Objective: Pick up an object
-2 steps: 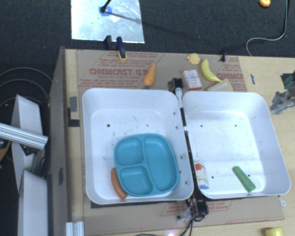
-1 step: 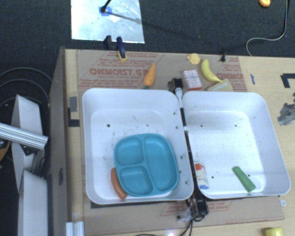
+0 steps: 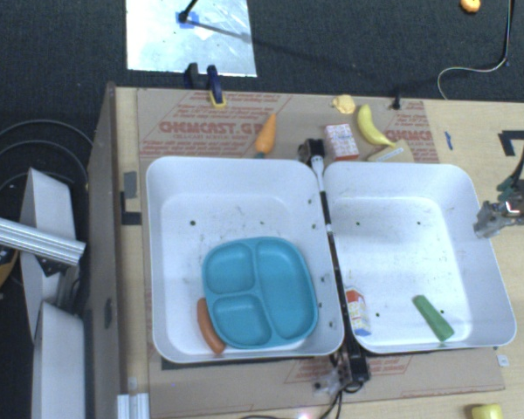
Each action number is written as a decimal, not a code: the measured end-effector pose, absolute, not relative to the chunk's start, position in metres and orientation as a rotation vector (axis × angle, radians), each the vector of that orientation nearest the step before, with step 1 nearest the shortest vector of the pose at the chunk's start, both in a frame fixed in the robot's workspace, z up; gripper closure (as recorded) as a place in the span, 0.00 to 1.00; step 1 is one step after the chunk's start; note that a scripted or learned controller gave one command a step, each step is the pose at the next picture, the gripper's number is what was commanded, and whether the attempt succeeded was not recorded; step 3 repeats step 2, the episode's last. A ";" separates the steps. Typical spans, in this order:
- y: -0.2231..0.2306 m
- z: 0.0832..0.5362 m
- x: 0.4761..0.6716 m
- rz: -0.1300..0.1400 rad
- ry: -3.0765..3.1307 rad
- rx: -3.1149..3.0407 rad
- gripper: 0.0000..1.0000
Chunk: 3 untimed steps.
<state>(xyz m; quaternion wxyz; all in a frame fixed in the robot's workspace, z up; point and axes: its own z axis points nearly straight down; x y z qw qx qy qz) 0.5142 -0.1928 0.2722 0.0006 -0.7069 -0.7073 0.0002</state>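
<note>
Nearest the camera, a green stick [image 3: 433, 318] lies loose on the right bin [image 3: 402, 190] floor, free to take. Beyond it my gripper [image 3: 498, 215] hangs at that bin's right rim, nothing visibly held; its spread I cannot tell.

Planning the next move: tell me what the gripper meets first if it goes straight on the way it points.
The gripper at the right bin's right rim seems to point leftward; it would likely cross bare bin floor first. Depth is unclear.
</note>
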 end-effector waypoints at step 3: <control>-0.201 0.277 0.487 -0.001 -2.227 -2.219 1.00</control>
